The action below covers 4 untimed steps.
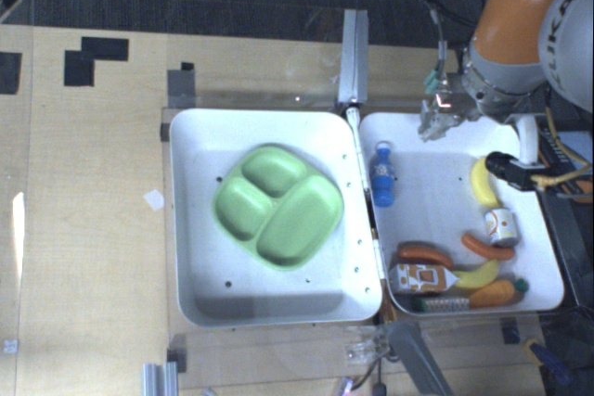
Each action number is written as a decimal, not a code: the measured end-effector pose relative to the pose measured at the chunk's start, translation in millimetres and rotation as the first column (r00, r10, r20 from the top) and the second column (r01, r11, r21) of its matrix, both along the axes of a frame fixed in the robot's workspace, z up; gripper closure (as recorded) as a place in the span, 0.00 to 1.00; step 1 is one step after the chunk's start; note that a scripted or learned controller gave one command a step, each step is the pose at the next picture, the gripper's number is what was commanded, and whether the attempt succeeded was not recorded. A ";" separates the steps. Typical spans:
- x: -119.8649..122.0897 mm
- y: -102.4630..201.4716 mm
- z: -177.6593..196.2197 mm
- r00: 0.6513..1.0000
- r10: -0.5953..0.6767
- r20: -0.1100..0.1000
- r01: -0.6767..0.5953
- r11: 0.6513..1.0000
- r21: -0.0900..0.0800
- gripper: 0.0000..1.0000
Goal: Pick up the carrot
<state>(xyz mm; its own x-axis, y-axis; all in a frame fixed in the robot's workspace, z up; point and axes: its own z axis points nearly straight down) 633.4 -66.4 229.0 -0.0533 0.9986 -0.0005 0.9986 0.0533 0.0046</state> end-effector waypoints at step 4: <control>0.8 -138.7 82.0 0.891 0.455 0.003 -0.455 0.891 -0.007 1.00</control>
